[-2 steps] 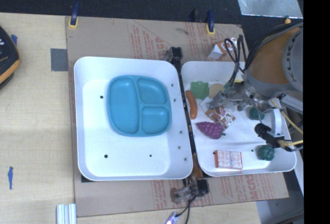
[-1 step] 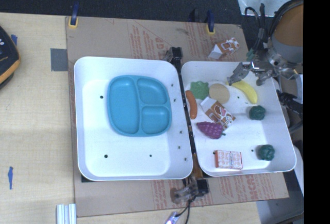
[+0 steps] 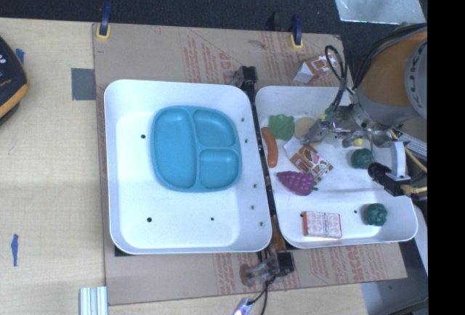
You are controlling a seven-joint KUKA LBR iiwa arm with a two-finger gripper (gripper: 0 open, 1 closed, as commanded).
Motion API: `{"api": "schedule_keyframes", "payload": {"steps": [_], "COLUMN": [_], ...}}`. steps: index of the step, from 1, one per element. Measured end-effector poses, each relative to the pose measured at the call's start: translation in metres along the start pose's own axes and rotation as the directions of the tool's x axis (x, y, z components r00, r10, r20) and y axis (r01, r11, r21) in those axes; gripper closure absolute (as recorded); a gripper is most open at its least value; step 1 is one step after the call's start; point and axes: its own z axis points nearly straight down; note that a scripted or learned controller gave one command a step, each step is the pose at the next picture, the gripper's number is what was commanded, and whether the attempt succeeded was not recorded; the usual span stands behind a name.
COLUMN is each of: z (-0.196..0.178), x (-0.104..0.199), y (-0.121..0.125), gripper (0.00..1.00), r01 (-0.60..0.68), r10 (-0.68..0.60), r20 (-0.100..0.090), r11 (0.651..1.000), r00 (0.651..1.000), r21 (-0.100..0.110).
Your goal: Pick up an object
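The left white bin (image 3: 131, 226) holds a blue three-compartment plastic tray (image 3: 195, 147). The right white bin (image 3: 356, 234) holds, left to right, an orange sausage-shaped toy (image 3: 271, 147), a green leafy toy (image 3: 280, 124), a purple grape cluster (image 3: 296, 181), a red-and-white packet (image 3: 321, 223) and two dark green balls (image 3: 375, 214). The gripper (image 3: 330, 125) sits over the bin's rear section; whether its fingers are spread or pressed together cannot be determined.

Glossy white plastic bins (image 3: 131, 161) sit on matt brown cardboard (image 3: 182, 52).
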Motion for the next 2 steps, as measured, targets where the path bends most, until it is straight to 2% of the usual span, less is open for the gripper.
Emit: {"api": "schedule_keyframes", "payload": {"steps": [1,2], "z": [0.006,-0.006], "x": [0.022,0.024], "y": [-0.006,-0.004], "gripper": [0.00,1.00], "r01": [-0.001,0.001], "r10": [0.002,0.000], "r20": [0.010,0.004], "r11": [1.000,1.000], "r00": [1.000,1.000], "r21": [-0.022,-0.022]}}
